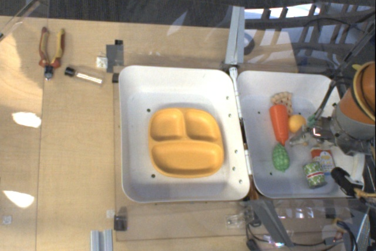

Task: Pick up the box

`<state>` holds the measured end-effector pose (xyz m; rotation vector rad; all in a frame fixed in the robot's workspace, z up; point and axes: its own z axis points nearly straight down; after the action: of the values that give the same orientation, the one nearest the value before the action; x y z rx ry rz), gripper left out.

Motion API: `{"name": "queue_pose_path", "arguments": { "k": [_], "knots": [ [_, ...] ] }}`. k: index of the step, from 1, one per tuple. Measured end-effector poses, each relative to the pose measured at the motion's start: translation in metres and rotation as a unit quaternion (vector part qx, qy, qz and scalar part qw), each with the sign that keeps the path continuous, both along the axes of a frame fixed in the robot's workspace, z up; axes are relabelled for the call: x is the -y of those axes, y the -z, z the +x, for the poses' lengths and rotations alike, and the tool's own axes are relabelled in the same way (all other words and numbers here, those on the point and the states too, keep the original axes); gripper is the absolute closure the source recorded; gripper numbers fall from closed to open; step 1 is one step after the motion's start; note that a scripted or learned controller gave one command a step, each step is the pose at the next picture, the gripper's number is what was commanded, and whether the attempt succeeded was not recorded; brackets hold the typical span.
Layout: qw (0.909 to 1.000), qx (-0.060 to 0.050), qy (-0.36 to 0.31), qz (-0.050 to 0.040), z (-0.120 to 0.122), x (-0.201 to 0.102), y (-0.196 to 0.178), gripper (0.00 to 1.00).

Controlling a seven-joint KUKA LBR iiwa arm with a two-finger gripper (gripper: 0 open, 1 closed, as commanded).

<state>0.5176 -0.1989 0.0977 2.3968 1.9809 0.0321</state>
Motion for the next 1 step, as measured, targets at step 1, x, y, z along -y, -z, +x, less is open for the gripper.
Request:
{"name": "queue_pose_path", "arguments": {
  "k": [1],
  "knots": [
    [1.0000,0.004,0.000,-0.0037,0.0021,0.0023,-0.0123,1.00]
  ]
}}
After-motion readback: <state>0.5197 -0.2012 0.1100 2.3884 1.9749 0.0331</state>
